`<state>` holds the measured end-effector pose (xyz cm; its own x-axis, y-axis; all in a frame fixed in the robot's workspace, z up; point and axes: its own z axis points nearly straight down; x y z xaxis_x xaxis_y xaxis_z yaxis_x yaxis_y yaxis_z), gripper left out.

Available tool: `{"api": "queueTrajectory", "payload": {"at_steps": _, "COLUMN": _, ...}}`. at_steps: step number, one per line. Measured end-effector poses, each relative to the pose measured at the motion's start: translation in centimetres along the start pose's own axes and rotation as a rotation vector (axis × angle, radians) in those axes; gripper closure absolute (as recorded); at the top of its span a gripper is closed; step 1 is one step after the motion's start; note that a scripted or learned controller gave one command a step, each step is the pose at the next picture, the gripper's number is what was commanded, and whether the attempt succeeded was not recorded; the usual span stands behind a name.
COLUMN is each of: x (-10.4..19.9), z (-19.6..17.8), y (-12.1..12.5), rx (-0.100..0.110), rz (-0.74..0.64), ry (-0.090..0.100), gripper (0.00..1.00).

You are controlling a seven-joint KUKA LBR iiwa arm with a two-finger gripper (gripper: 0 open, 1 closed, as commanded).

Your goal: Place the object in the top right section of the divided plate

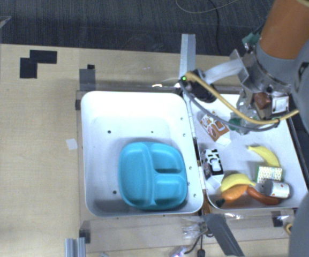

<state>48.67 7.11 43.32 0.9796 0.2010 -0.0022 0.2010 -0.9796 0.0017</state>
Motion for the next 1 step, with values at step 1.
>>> {"api": "queueTrajectory", "payload": {"at_steps": 1, "x": 0.07, "z": -0.94, "y": 0.09, "rx": -0.003, "rz": 0.0, "ry": -0.002, "gripper": 1.0}}
